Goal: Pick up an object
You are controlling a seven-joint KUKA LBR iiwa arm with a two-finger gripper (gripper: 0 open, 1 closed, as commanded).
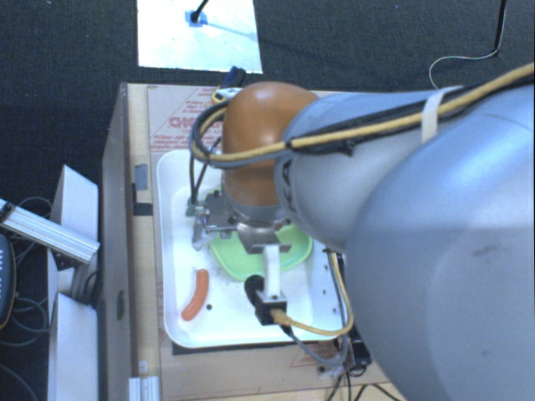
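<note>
Camera view | fingers [201, 224] (spread unclear, cannot tell) | orange sausage [196, 295] apart below | green plate [251, 253] beside

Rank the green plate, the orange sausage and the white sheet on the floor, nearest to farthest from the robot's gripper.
1. Green plate: right under the gripper, in the white bin.
2. Orange sausage: lower left in that bin.
3. White sheet: on the floor at the top, beyond the bench.

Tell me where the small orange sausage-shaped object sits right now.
The small orange sausage-shaped object lies in the white bin, near its lower-left corner, left of the green plate under the arm's wrist.
</note>
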